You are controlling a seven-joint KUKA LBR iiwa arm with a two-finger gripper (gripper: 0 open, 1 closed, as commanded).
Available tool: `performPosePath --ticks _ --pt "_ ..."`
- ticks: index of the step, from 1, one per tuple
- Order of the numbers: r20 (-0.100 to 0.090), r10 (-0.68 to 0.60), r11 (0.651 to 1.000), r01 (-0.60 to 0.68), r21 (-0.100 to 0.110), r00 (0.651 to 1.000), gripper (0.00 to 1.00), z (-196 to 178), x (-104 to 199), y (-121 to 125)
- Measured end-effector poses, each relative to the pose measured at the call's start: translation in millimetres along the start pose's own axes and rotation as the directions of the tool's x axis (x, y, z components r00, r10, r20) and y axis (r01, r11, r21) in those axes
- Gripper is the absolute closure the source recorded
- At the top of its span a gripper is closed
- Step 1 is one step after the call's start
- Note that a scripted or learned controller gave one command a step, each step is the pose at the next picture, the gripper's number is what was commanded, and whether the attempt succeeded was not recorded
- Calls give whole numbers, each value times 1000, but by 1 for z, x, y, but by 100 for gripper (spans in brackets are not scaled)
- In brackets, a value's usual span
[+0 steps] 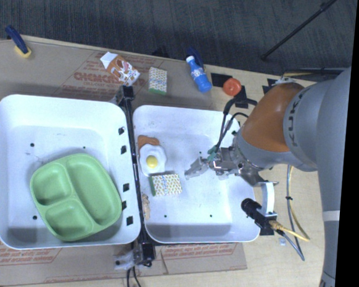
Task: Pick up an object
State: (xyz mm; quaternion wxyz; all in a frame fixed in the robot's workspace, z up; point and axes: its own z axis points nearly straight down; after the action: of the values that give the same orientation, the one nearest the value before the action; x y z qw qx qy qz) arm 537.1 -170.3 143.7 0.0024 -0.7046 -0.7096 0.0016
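We see the gripper (197, 166), whose spread we cannot tell, low in the right bin (222, 227) beside the fried egg (152, 161); it may close on nothing.

Tan bench (281, 265) bearing two white bins side by side: left bin (11, 114), right bin (188, 117). Behind them, lying on cardboard (89, 77): snack packet (119, 69), small box (158, 80), blue bottle (198, 74), orange ball (232, 86). Blue clamp (18, 41) at far left corner.
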Motion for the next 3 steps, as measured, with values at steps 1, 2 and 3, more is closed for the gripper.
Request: performPosePath --ticks 1,2,3 --pt "1 1 1000 -1 -1 1000 0 48 -41 -61" --pt "1 1 1000 -1 -4 1000 0 52 -38 28" --pt "-1 0 1000 0 -1 1000 0 53 -15 -54"
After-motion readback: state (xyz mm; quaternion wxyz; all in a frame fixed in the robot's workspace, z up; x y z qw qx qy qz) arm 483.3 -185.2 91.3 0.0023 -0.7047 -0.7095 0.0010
